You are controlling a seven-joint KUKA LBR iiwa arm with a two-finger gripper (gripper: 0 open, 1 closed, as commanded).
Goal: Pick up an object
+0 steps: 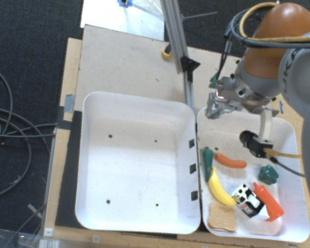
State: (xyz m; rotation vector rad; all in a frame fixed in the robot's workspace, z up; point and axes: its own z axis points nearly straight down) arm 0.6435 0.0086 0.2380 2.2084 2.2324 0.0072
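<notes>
Probably the banana in the right bin is light, smooth and stiff, best taken across its middle, while the pincer hangs above; I cannot tell its state.

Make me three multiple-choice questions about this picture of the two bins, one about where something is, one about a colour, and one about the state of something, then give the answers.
1. Which bin holds the banana?
A. the left bin
B. the right bin
C. neither, it lies on the bench

2. What colour is the hot dog?
A. blue
B. white
C. orange-red

3. How does the slice of bread lie?
A. flat on the bin floor
B. gripped in mid-air
C. stacked on the carrot

Answers: 1 B, the banana lies near that bin's left wall. 2 C, it is orange-red against the white floor. 3 A, it lies flat in the near corner, far from the gripper.
</notes>
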